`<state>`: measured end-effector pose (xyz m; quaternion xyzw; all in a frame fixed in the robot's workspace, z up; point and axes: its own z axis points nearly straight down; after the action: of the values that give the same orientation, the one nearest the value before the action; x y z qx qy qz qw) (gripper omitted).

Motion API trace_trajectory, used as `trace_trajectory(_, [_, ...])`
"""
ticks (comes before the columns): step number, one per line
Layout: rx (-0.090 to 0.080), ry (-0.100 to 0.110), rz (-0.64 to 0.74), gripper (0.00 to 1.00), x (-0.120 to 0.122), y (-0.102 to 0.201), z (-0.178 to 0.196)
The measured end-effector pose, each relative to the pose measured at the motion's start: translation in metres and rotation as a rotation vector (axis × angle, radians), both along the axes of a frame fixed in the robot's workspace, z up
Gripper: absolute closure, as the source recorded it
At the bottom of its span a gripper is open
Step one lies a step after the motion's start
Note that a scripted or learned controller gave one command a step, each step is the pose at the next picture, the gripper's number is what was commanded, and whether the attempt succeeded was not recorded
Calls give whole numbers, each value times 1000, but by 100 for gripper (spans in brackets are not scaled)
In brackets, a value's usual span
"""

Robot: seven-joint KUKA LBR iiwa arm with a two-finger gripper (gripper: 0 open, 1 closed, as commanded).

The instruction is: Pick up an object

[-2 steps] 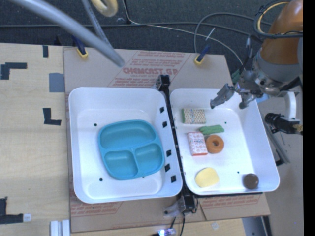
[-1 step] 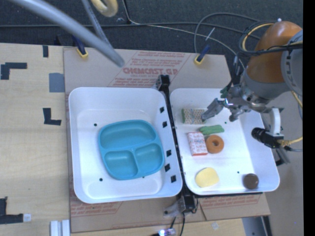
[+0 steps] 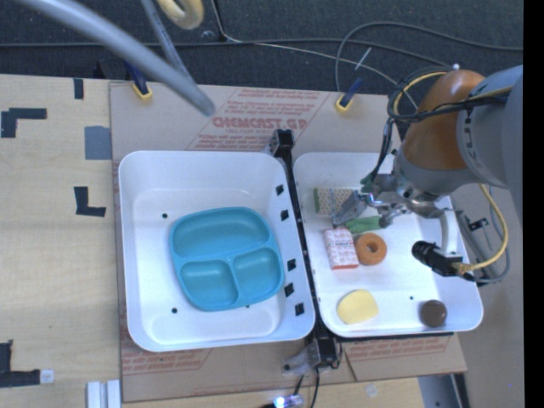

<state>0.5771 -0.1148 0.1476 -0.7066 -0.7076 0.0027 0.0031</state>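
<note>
— My gripper point(image 3: 361, 209) hangs over the upper part of the right bin point(image 3: 463, 317), right of centre in the frame, its tips down by a green packet point(image 3: 364, 224).

— Open or closed? Holding anything?

— I can't tell; wrist and fingers blur together there.

— What lies in that bin?

— A red-and-white carton point(image 3: 340, 248), print too small to read, an orange ring point(image 3: 371, 249) touching it, a pale yellow lump point(image 3: 357, 306) nearer the bottom edge, a brown ball point(image 3: 433, 313) in the lower right corner.

— Any readable writing?

— Red letters on the cardboard point(image 3: 255, 117) above the bins look like "CHEMCAST GP". The left bin point(image 3: 140, 177) holds a blue divided tray point(image 3: 225, 257).
</note>
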Motion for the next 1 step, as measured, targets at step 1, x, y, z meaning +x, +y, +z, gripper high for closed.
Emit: trace_trajectory(1, [0, -1, 0, 0, -10, 7, -55])
